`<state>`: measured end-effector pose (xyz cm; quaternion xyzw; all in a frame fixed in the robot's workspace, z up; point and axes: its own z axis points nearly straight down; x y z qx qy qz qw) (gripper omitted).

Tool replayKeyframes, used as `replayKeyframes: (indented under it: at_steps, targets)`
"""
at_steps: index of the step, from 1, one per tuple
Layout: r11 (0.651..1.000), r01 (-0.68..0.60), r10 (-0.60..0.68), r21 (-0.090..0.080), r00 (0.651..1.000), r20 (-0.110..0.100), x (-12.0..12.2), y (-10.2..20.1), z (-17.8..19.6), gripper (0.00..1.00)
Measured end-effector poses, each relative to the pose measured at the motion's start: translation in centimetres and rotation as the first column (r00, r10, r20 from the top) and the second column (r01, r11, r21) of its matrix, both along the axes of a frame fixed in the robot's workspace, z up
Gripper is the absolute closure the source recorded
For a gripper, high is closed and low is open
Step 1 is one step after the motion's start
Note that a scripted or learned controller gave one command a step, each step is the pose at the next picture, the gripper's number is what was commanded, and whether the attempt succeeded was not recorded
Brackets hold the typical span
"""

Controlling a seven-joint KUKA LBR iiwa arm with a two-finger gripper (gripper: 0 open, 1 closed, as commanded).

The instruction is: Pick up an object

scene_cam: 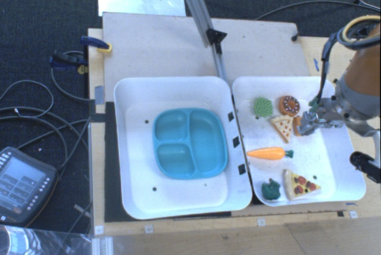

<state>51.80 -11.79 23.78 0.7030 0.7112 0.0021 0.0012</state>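
Observation:
The right bin (339, 158) holds several toy foods: a green round broccoli (262, 106), a brown donut (289, 105), a tan wedge (281, 126), an orange carrot (269, 154), a dark green pepper (271, 189) and a pizza slice (300, 183). My gripper (307, 123) is low over the right bin's upper right part, just right of the tan wedge and below the donut. A small orange piece (296, 127) shows at its left edge, partly hidden by it.
The left bin (134, 188) holds a blue divided plate (190, 142). A grey pole (196, 0) slants down to the bins' shared top edge. Black clips (236, 142) sit along the divider. Cables and a pendant (21, 179) lie off the bench at left.

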Motion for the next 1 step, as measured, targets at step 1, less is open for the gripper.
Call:
replayKeyframes:
  at_steps: [1]
  targets:
    - [1.0, -0.001, 0.001, 0.0, 1.0, -0.001, 0.93, 5.87, 0.78, 1.0]
